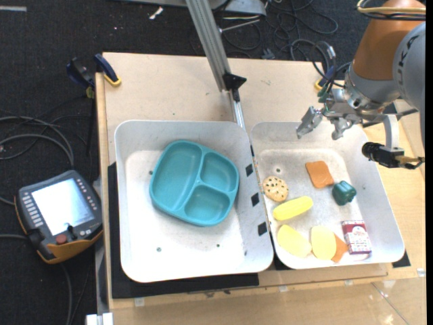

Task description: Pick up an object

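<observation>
My gripper [323, 127] hangs open above the far edge of the right bin [389, 202], with nothing between its fingers. Below it in that bin lie an orange block [319, 174], a green pepper-like piece [344, 192], a round cookie [275, 187], a yellow banana-shaped piece [292, 208], a yellow wedge [291, 240], an orange-yellow slice [325, 243] and a small red and white box [356, 238]. The orange block is the nearest thing to the fingers, a little toward the front of them.
The left bin [135, 229] holds a teal divided plate [195, 182]. A metal pole [211, 36] slants down to the divider between the bins. A teach pendant [59, 212] lies on the floor at the left. Cables trail behind the bench.
</observation>
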Robot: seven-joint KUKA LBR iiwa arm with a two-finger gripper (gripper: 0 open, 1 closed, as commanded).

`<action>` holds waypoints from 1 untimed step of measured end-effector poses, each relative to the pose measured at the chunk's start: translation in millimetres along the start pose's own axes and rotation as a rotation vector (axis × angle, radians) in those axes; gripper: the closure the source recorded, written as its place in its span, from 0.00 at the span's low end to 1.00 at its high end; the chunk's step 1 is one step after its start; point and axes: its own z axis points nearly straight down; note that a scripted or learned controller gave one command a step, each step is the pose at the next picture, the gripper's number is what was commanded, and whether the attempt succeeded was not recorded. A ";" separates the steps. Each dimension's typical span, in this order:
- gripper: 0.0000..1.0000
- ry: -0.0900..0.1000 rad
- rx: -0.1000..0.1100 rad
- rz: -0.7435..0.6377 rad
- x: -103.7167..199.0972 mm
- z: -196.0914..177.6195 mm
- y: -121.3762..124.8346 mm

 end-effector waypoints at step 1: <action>0.00 0.000 0.000 0.000 -0.1 0.0 0.0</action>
